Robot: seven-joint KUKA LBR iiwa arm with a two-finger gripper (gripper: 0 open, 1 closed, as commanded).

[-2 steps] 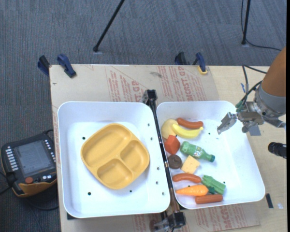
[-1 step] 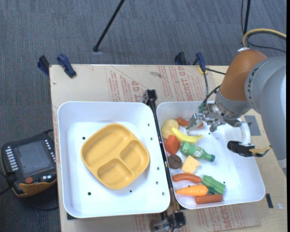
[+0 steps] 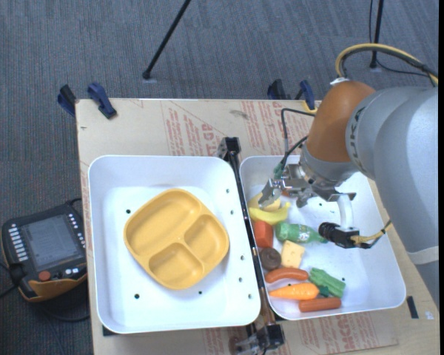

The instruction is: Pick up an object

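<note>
Hovering low over the right bin, gripper just above the banana, which lies crosswise beneath; finger state impossible to tell.

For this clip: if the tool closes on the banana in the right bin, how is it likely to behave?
The banana looks like glossy moulded toy food, so probably stiff, light and somewhat slippery. Its curved shape may let it swivel or squirt out of a pinch. It lies against the red piece and the green bottle, so a nudge would likely shift those too.
</note>
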